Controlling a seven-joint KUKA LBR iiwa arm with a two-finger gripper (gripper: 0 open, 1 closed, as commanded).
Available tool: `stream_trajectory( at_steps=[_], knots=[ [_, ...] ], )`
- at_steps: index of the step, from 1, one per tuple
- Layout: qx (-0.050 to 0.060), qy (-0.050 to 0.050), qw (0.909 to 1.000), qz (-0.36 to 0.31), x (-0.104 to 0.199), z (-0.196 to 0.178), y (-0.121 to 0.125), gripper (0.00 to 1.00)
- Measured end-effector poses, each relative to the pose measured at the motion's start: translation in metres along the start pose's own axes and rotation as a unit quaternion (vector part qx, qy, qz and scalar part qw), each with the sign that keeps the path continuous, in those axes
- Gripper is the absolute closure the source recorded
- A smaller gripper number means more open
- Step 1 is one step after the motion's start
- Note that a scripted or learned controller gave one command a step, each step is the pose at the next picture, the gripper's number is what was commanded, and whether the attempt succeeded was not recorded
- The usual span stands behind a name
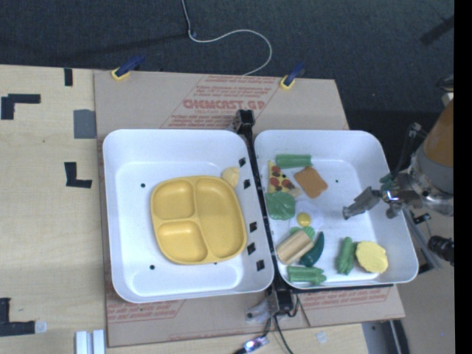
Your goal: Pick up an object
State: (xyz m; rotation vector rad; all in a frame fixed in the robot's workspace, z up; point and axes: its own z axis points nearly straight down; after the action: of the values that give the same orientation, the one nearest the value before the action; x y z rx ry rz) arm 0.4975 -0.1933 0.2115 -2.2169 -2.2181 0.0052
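Toy foods lie in the right bin [369,144]. A green bean pod [293,160] is at the back, with a pizza slice [278,178] and a brown toast [310,182] just in front of it. Further forward are a green leafy piece [280,206], a small yellow ball [303,219], a tan bun [293,245] and a dark green cucumber [314,250]. Along the front lie a green pod [306,274], a green pickle [344,255] and a yellow round piece [371,257]. My gripper [361,203] hangs over the bin's right side, above bare floor, pointing left, with nothing seen in it.
The left bin [122,161] holds a yellow divided plate [198,219] and a small pale piece [231,175] by the divider. The bins rest on a cardboard sheet [214,102]. A white cable [236,39] loops behind. The arm's orange band [442,135] is at the right edge.
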Motion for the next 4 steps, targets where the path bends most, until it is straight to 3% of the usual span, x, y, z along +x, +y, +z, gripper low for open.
stream_trajectory(
  at_steps=[2,3,4],
  knots=[
    [-0.001,0.0,1.0,0.0,0.005,0.108,0.005,0.0],
    [-0.002,-0.001,1.0,0.0,0.006,0.128,0.005,0.0],
    [-0.003,-0.002,1.0,0.0,0.005,0.116,0.005,1.0]
  ],
)
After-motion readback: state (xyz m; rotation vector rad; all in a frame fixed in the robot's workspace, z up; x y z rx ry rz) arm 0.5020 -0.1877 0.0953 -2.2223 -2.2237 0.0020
